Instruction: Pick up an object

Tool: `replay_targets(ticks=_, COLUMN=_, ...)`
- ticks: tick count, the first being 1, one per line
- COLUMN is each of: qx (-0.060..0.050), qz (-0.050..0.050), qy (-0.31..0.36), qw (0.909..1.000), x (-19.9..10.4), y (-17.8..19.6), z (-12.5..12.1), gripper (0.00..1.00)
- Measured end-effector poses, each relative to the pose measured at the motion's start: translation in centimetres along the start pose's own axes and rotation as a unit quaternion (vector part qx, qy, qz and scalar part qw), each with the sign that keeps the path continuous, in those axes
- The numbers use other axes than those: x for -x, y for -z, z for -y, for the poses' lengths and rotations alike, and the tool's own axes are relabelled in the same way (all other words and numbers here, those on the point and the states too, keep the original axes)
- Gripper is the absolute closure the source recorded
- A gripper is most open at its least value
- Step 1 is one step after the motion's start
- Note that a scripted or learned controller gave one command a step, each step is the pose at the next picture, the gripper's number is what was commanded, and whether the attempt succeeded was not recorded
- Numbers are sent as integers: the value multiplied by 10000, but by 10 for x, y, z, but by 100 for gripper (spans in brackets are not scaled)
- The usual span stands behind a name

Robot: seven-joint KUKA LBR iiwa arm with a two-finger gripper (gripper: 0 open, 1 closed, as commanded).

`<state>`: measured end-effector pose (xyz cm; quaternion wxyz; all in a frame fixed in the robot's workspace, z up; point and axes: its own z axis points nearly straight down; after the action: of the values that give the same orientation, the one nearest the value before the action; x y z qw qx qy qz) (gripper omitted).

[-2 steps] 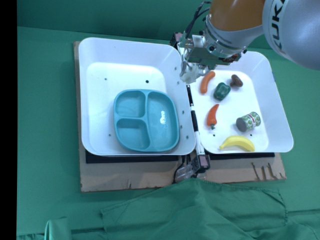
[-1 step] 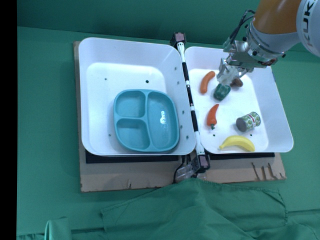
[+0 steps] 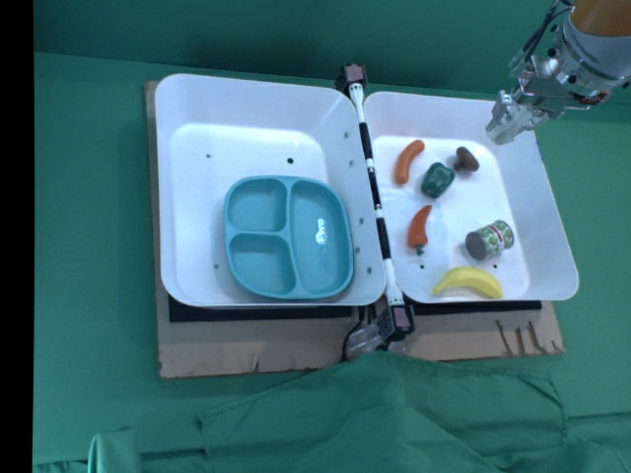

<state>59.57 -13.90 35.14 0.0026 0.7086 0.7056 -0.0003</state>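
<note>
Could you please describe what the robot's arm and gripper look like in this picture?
The arm enters at upper right with an orange band above a grey wrist. Below it sits a silvery-grey metal gripper with blocky, pale fingers. Thin dark cables loop along the wrist's left side. No markings are legible.

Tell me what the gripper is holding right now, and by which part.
Nothing. The gripper hangs above the right bin's far right corner, with no object between its fingers.

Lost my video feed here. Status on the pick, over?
Gripper over right bin's far corner, nothing between fingers. Brown piece nearest, green pepper beside it. Nothing picked yet. Path unobstructed.
</note>
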Motion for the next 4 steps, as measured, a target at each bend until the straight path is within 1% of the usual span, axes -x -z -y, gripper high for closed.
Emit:
replay_targets(ticks=1, qx=-23, qz=-17, qy=3, qw=10000, x=-13, y=6, z=53, gripper=100)
replay_targets(ticks=2, qx=-5, qz=0, qy=-1, qw=10000, x=45, y=-8, z=39, gripper=100)
replay_targets(ticks=3, qx=-23, qz=-15, qy=3, qw=10000, x=48, y=-13, z=75, gripper=100)
replay_targets(ticks=4, qx=-25, qz=-19, qy=5, qw=10000, x=15, y=-19, z=128, gripper=100)
